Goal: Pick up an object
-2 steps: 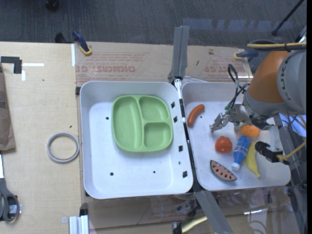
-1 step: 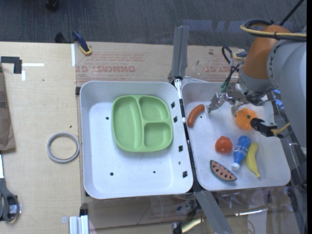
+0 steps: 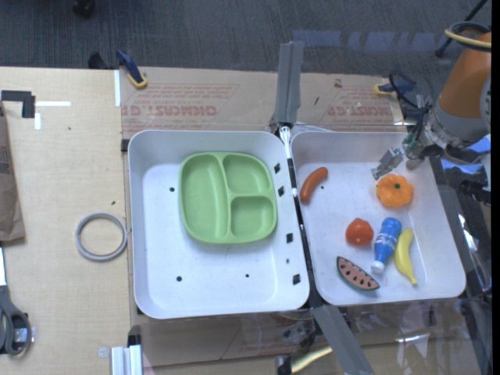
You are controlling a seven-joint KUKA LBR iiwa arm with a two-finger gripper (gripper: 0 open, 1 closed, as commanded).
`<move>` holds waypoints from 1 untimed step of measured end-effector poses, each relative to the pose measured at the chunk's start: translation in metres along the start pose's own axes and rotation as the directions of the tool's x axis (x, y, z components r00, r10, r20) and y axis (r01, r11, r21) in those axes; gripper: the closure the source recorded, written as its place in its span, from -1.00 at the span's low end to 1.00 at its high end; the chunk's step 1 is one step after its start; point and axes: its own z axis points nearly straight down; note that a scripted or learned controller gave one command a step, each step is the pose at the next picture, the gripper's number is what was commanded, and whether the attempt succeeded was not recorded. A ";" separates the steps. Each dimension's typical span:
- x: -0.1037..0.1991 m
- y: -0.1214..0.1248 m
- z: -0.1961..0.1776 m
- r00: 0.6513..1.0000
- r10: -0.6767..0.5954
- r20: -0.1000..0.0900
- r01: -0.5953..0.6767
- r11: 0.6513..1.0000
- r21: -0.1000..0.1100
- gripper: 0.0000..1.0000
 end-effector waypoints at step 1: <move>0.058 0.027 0.024 0.993 -0.122 -0.002 0.122 0.993 0.001 -1.00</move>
